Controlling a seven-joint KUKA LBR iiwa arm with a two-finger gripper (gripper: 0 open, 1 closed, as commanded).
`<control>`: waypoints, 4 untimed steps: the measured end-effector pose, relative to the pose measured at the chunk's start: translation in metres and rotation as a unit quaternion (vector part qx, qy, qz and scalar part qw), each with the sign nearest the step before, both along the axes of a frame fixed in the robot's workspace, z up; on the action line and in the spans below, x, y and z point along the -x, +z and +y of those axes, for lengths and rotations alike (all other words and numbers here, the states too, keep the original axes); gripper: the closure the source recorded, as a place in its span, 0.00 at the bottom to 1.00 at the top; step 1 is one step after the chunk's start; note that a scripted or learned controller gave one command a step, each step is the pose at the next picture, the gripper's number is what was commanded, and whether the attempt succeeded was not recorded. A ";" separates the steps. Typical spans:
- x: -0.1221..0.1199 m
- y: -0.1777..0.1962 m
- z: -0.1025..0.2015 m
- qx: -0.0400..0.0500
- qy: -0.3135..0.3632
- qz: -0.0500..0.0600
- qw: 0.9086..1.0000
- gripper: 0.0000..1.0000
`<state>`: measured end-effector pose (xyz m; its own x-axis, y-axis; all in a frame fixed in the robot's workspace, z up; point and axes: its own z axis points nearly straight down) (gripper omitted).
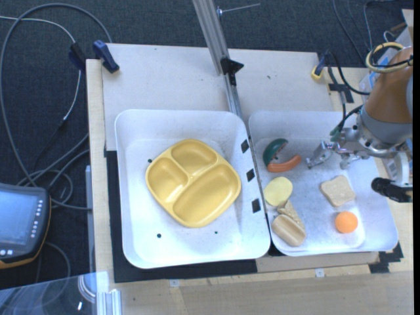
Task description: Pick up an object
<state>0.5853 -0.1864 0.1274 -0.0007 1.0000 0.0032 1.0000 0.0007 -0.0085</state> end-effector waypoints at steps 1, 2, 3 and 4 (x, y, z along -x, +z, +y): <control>0.001 -0.037 0.001 0.000 0.000 -0.001 1.000 0.00; -0.001 -0.023 0.001 0.001 0.000 -0.004 1.000 1.00; -0.007 0.022 -0.001 0.003 0.001 -0.008 1.000 1.00; -0.017 0.078 0.006 0.003 0.001 -0.008 1.000 1.00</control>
<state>0.6025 -0.1808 0.2052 -0.0026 1.0000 -0.0022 1.0000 0.0026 0.0083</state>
